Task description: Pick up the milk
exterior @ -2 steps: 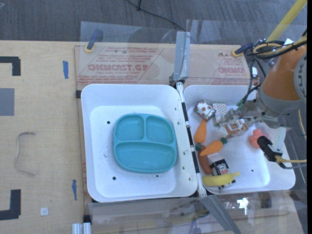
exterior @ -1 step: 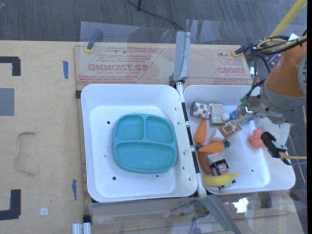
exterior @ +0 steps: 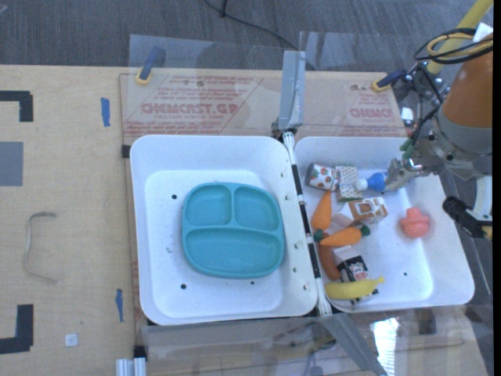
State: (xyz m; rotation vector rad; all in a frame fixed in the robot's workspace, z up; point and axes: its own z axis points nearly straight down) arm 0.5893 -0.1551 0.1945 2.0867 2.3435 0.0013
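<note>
The hand (exterior: 397, 175) hangs low over the right bin (exterior: 446, 276), near its back edge, at the end of the grey arm (exterior: 466, 124) with the orange band. How far the hand is open cannot be told from this angle, and nothing shows between its tips.

The milk carton (exterior: 368, 209) lies on its side in the right bin, just in front of the hand and a little left of it. Behind the milk carton sit a small blue ball (exterior: 376, 182) and a white packet (exterior: 347, 180); a red-and-white can (exterior: 321, 176) lies further left. A pink toy (exterior: 416, 222) rests to the right of the milk carton. Two carrots (exterior: 343, 236) lie just left and in front of it, with a dark box (exterior: 354, 268) and a banana (exterior: 352, 289) nearer the front.

Well left of the milk carton, the left bin (exterior: 156, 171) holds a blue divided plate (exterior: 232, 230).
</note>
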